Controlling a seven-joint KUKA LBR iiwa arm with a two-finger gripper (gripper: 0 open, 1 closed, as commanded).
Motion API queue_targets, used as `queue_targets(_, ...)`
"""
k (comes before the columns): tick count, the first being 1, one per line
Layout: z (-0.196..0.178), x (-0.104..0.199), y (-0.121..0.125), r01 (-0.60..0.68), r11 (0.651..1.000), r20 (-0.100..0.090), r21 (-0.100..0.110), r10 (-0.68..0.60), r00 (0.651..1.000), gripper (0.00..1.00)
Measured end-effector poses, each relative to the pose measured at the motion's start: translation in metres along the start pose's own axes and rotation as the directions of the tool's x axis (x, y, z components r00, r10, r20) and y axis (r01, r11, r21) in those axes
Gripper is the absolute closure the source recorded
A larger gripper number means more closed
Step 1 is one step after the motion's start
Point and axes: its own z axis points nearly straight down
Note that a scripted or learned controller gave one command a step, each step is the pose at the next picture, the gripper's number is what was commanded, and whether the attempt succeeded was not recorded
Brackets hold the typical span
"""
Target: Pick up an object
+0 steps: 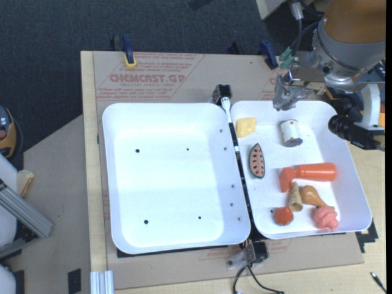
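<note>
My gripper (285, 101) hangs over the far edge of the right bin (349, 164), above and a little left of a small white cylinder (290, 133). Nothing shows between its fingers. In the same bin lie a pale yellow cheese wedge (246, 127), a watermelon slice (256, 160), an orange bottle-like piece (308, 173), a chicken drumstick (310, 195), an ice cream cone (296, 198), a pink swirl (326, 217) and a small red-orange piece (283, 215).
The left bin (165, 176) lies beside the right one on a cardboard sheet (153, 75). Blue clamps (128, 49) hold the sheet at its far edge. A black bracket (221, 94) sits between the bins at the back.
</note>
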Motion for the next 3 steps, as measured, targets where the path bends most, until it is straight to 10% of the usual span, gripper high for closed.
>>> queue_targets(2, -0.06, 0.077, -0.016, -0.001, 1.0, 0.0, 0.015, 0.001, 1.0, 1.0)
queue_targets(3, 0.006, 0.169, -0.006, 0.005, 1.0, 0.001, 0.03, -0.005, 1.0, 1.0)
